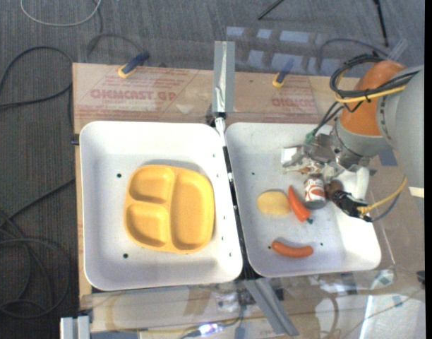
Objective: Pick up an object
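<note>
The right bin (pixel 357 256) holds a pale yellow round piece (pixel 274 203), an orange carrot (pixel 297 204) lying at a slant beside it, and a reddish sausage (pixel 292 248) near the front wall. A small red and white can (pixel 314 191) sits just right of the carrot's upper end. My gripper (pixel 306 161) hangs low over the bin's upper right part, directly behind the can and close to it. The arm's wrist (pixel 357 136) hides the bin's far right corner. I see nothing clearly held.
The left bin (pixel 103 260) carries a yellow divided tray (pixel 171 207) in its middle. A metal divider strip (pixel 223 76) runs between the bins at the back. Cables (pixel 375 203) trail from the wrist over the right bin's edge.
</note>
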You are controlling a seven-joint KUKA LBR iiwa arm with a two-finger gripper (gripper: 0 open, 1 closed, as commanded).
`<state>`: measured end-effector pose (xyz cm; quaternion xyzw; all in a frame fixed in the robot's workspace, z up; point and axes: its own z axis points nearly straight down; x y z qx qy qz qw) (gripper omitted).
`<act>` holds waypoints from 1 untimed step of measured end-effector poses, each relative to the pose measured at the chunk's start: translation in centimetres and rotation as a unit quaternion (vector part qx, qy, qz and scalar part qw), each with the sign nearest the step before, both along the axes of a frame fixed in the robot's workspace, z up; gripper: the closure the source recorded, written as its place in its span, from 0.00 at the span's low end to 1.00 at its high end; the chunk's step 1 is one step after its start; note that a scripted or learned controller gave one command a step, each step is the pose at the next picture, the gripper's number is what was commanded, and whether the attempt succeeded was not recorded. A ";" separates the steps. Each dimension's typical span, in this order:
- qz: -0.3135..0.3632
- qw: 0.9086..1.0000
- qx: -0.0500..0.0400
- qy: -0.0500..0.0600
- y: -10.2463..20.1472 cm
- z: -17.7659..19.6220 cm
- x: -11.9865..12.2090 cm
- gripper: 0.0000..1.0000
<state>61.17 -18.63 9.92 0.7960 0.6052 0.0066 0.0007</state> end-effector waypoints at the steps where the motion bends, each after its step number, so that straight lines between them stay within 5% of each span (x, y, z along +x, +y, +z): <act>1: 0.000 1.000 0.001 0.001 0.1 0.8 -0.1 1.00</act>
